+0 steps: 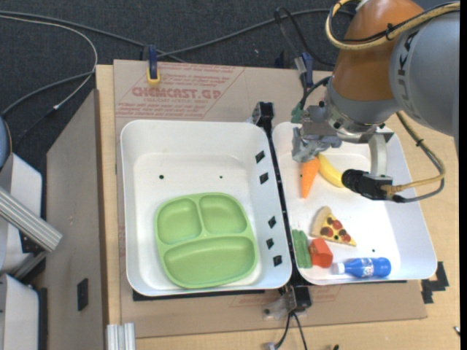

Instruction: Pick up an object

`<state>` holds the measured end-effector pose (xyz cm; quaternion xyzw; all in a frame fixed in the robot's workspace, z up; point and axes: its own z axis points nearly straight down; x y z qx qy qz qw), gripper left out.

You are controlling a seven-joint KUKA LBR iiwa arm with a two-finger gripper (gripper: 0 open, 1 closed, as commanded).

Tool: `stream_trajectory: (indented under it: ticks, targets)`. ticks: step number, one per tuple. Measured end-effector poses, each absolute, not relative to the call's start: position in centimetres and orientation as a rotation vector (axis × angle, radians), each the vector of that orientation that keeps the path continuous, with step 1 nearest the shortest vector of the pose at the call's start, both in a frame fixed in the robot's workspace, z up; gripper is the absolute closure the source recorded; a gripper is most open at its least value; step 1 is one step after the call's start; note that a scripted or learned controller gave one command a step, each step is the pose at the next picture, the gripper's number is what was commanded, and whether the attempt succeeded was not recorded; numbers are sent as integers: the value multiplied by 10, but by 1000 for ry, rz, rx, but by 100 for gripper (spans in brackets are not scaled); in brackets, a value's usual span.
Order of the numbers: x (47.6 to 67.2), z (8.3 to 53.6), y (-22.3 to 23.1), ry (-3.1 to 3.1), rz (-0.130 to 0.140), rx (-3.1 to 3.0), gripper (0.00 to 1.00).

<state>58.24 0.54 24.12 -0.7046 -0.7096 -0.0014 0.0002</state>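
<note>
Gripper point(312, 152), finger state not discernible, is poised at the thick top of the toy carrot point(309, 177) at 10 o'clock in the right bin point(416, 232); judged light, rigid, slick, best pinched across that end.

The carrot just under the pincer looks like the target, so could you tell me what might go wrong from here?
1. The carrot lies against the banana, so the pincer may nudge or catch both.
2. The carrot tapers to a point, so a grip near its thin end could slip.
3. Both sit close to the divider wall between the bins, so the arm has little room on that side and might bump it.
</note>
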Motion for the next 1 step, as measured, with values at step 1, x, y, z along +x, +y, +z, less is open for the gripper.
stream_trajectory:
  ticks: [1]
  targets:
    - [603, 236, 64, -2230, -5, -2213, 100]
